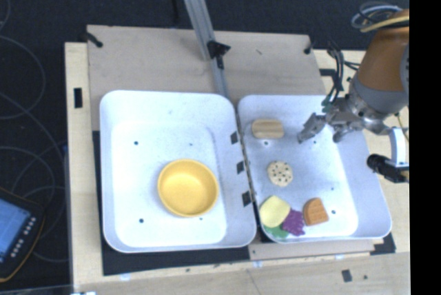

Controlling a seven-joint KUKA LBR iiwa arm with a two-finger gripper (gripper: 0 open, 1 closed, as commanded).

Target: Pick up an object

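End effector hovering open, gripping nothing, over right bin far side; bread roll lying just left.

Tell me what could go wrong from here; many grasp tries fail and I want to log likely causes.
The pincer hangs over bare floor of the right bin, apart from every item, so closing there would probably grab nothing. The yellow piece, purple piece and orange piece crowd the bin's near corner, so a grasp there might catch two or jam against the wall.
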